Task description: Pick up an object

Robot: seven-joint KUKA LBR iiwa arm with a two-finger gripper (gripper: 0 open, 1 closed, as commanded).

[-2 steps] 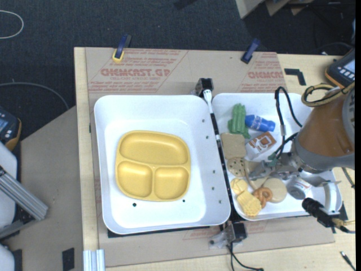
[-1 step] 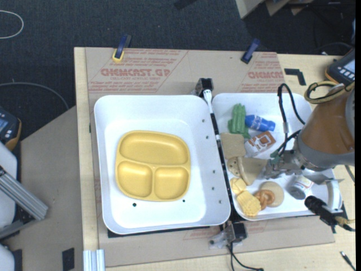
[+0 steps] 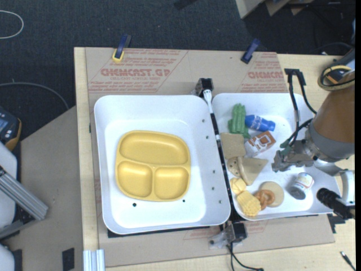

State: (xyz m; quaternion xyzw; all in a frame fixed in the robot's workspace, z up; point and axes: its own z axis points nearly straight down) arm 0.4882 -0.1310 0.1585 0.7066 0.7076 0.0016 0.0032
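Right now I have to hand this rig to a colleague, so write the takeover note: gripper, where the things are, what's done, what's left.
Gripper: low over the right bin, near its middle; whether it is open or shut cannot be told, and nothing shows in it.
Right bin holds the clutter: green toy and blue bottle at the far end, tan wedge in the middle, corn cob, pretzel-like ring and small silver can at the near end.
Left bin: a yellow divided tray.
Done: no pick visible.
Left: grasp and lift one object.
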